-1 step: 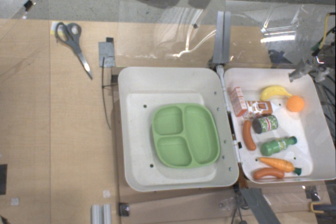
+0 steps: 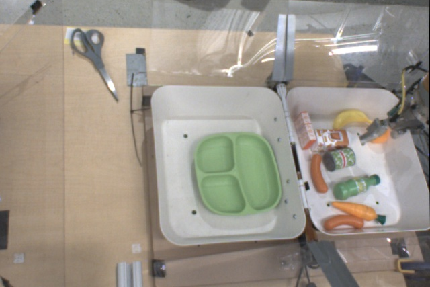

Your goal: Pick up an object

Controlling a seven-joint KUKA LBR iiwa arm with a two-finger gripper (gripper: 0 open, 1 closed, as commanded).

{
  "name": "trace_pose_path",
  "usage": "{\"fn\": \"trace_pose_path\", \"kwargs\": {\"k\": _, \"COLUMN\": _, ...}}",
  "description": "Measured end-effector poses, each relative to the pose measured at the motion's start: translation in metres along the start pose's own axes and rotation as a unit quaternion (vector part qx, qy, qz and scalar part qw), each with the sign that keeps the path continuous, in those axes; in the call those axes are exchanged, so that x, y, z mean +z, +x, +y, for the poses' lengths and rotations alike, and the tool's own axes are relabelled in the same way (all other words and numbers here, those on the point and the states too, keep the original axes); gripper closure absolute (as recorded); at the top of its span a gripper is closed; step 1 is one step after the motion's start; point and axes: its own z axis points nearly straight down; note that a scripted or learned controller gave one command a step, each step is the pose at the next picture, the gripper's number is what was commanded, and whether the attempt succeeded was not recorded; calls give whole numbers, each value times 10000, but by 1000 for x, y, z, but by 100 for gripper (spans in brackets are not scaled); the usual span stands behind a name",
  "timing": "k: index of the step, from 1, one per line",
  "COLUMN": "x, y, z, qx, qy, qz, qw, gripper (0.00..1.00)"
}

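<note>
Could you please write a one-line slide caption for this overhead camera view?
Gripper reaches into the right bin of toy food; green divided plate sits in the left bin.

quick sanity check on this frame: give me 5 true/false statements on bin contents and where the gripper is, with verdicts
1. The green divided plate lies in the left bin. True.
2. The banana lies in the left bin. False: it is in the right bin, near its far edge.
3. The gripper is over the right bin, close beside the banana. True.
4. The scissors lie inside the right bin. False: they lie on the wooden bench, left of both bins.
5. The green bottle lies on the green divided plate. False: it lies in the right bin, between the can and the carrot.
</note>
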Motion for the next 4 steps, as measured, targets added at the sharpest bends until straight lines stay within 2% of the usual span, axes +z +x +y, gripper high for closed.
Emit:
{"fn": "trace_pose_path", "kwargs": {"k": 1, "x": 45, "y": -6, "z": 71, "qx": -948, "qy": -16, "qz": -9, "qw": 9955, "gripper": 0}}
{"fn": "trace_pose_path", "kwargs": {"k": 2, "x": 30, "y": -7, "z": 74, "qx": -963, "qy": -55, "qz": -46, "qw": 9953, "gripper": 100}}
{"fn": "trace_pose_path", "kwargs": {"k": 3, "x": -73, "y": 44, "z": 96, "qx": -2759, "qy": -43, "qz": -25, "qw": 9612, "gripper": 100}}
{"fn": "trace_pose_path", "kwargs": {"k": 4, "x": -73, "y": 44, "z": 96, "qx": -2755, "qy": -39, "qz": -22, "qw": 9613, "gripper": 0}}
